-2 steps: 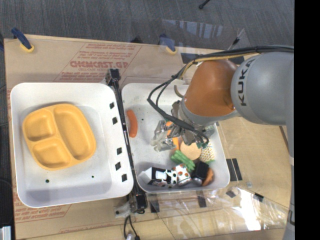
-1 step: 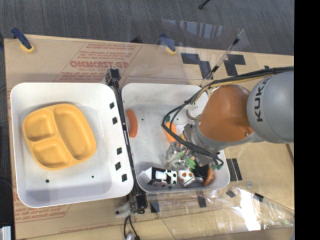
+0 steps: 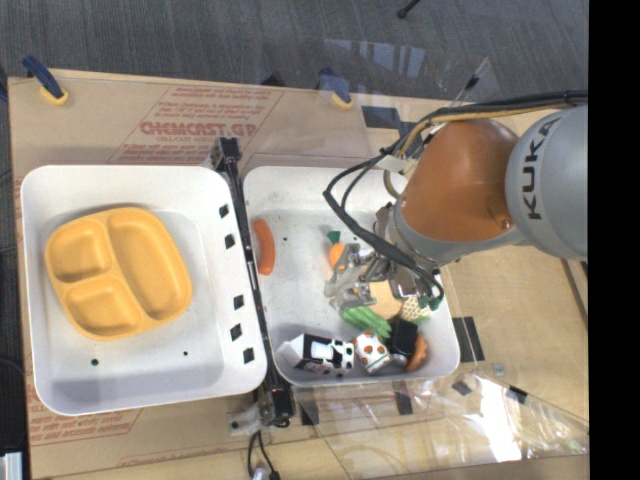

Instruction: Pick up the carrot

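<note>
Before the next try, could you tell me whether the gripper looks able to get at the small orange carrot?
Probably yes: the gripper hangs right beside the small orange carrot in the right white bin, nothing lying on it.

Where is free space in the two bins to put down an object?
Bare floor: in the right bin, between the sausage and the gripper; in the left bin, below the yellow tray. Crowded: the right bin's near corner, with toys.

Two bins side by side on bench [image 3: 300,118]. In left bin [image 3: 40,368], sectioned tray [image 3: 118,270]. Right of it, in right bin [image 3: 300,258]: sausage [image 3: 264,245] near dividing wall, carrot [image 3: 337,254] further right beside gripper [image 3: 347,283], toy clutter [image 3: 345,352] along near wall.
</note>
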Action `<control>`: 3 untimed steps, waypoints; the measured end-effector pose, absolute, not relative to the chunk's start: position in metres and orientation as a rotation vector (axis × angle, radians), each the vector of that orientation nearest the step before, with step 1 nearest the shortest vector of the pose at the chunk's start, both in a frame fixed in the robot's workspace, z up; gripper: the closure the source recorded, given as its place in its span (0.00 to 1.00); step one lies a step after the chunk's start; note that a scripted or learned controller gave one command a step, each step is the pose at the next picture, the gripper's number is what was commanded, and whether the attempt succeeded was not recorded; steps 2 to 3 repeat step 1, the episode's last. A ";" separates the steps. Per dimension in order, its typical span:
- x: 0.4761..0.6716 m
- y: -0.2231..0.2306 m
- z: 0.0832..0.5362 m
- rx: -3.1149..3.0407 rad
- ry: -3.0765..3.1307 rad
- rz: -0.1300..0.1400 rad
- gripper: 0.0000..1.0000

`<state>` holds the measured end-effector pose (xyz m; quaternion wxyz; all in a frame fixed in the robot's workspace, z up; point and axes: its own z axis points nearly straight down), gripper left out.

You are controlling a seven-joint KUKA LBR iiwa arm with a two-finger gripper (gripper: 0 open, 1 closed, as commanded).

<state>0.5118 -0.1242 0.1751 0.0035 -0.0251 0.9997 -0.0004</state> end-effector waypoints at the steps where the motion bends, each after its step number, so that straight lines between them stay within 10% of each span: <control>1: 0.511 -0.142 0.230 0.522 3.092 -0.002 1.00; 3: 0.511 -0.142 0.230 0.522 3.092 -0.002 1.00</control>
